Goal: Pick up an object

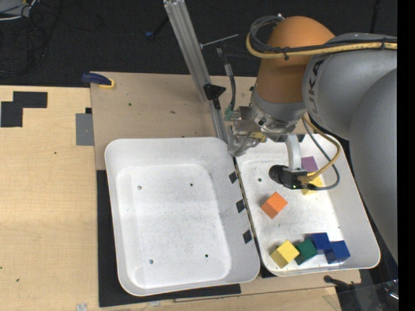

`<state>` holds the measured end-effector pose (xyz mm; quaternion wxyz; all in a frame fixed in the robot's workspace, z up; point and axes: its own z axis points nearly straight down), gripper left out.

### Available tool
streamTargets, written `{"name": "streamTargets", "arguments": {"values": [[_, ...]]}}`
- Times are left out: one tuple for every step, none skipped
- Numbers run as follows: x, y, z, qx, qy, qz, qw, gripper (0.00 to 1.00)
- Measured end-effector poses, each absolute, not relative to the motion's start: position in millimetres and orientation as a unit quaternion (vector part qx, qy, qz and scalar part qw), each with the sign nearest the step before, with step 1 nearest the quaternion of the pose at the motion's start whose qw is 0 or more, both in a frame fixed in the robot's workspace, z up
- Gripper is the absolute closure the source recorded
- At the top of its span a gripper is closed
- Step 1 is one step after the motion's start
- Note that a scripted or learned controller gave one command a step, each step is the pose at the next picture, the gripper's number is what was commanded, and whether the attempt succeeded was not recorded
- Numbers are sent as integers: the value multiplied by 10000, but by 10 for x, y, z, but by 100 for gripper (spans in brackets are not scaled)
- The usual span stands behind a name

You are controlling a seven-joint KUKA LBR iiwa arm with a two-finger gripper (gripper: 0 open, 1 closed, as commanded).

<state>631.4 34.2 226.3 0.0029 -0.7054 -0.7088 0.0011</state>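
From where I stand, the orange block (274, 205) is the easiest thing to steer by. It lies on the floor of the right bin (301, 224), on its own and touching nothing.

The hand (240, 141) hangs above and to the left of the orange block, well apart from it, by the bin's far left corner and close to the rim shared with the left bin (111, 153). There is no block at the hand. It is turned away under the grey wrist, so I cannot tell how far open it is.

Above and to the right of the orange block, partly behind the arm's gear, sits a purple block (309, 164). Below the orange block, towards the bin's near edge, a yellow block (284, 253) lies with a green block (305, 249) touching its right side. Two blue blocks (337, 251) press against the green one, further right again, so the four make a tight row.

Left of the orange block, three small black clips (240, 206) sit along the seam between the bins. Far above and to its left a metal rail (188, 50) leans over the wooden surface (162, 109), and a blue clamp (97, 80) sits at the surface's far left corner
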Motion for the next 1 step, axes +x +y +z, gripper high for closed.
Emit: {"name": "streamTargets", "arguments": {"values": [[6343,944,2220,-7054,-7088,2,15,100]]}}
